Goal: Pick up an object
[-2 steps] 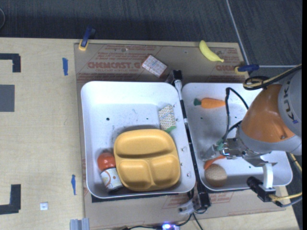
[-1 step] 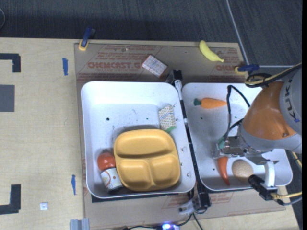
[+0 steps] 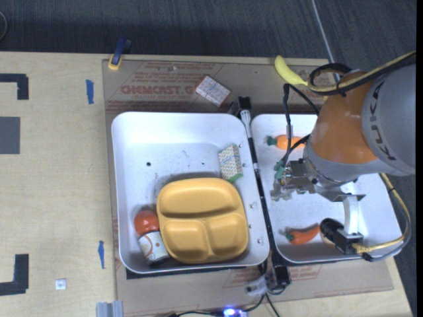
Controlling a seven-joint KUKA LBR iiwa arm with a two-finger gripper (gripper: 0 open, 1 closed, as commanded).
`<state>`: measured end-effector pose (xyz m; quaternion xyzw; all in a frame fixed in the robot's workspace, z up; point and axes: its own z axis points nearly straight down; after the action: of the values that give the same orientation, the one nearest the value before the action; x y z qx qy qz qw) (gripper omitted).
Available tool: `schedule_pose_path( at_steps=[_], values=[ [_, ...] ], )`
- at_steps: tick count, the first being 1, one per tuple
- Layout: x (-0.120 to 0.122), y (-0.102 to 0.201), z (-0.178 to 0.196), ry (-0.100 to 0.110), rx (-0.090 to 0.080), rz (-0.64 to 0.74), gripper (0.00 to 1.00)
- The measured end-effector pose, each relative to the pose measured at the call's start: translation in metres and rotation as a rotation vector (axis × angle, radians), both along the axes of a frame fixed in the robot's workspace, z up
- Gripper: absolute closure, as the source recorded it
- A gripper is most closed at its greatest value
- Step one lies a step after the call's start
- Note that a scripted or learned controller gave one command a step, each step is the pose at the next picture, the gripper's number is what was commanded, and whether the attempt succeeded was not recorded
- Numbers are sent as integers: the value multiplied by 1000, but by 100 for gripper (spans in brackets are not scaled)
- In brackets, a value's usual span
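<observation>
We see the gripper (image 3: 285, 180) low over the right bin (image 3: 390, 203), near a toy carrot (image 3: 303, 235); we cannot tell its state.

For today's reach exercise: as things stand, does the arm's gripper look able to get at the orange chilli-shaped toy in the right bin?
Probably yes. The orange toy lies uncovered on the right bin floor, with the gripper above it in the same bin and nothing between.

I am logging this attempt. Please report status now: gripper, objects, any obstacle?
Gripper over right bin, nothing seen held. Orange carrot toy lies near front wall. Yellow divided tray in left bin.
</observation>
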<state>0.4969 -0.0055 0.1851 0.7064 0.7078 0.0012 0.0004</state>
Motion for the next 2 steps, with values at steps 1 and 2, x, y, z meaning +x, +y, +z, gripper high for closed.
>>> schedule_pose_path(
  at_steps=[1, 2],
  values=[
    [0, -1, 0, 1, -1, -1, 0],
    [0, -1, 0, 1, -1, -1, 0]
  ],
)
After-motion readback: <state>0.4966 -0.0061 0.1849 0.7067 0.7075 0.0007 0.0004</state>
